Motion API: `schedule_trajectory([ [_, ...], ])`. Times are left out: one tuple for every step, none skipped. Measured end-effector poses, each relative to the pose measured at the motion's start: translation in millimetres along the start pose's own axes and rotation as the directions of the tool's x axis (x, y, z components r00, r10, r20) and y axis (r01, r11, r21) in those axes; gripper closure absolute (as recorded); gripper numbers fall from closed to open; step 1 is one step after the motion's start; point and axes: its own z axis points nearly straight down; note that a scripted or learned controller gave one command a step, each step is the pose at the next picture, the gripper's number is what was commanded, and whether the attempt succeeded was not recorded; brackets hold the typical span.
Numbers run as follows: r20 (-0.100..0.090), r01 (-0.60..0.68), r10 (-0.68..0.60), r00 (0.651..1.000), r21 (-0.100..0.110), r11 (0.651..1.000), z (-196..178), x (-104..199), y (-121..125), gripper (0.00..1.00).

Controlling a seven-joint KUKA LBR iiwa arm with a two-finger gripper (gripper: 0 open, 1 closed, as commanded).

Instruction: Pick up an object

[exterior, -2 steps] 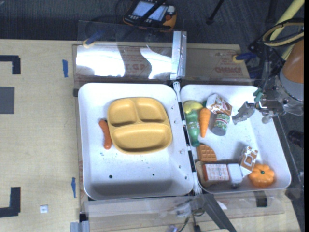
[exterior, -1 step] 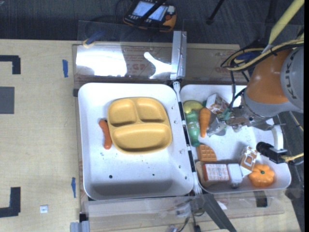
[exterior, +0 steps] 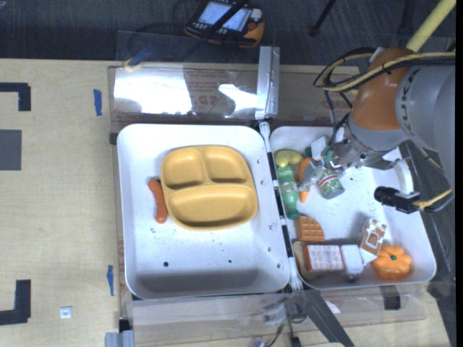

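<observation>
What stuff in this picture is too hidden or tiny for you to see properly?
- Gripper, camera view: the arm's grey wrist covers it, so its grip is unclear.
- Small green-and-white item under the gripper: too small and blurred to name.
- Orange hot dog: the yellow tray hides its right side.
- Boxed carton: its label is too small to read.

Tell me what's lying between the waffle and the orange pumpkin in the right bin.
In the camera view, a red-and-white carton and a small white box lie between the waffle and the pumpkin.
</observation>
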Motion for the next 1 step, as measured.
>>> schedule_trajectory([
  [0.022, 0.061, -0.061, 0.998, -0.031, 0.998, -89.0, 38.3, -13.0, 0.0],
])
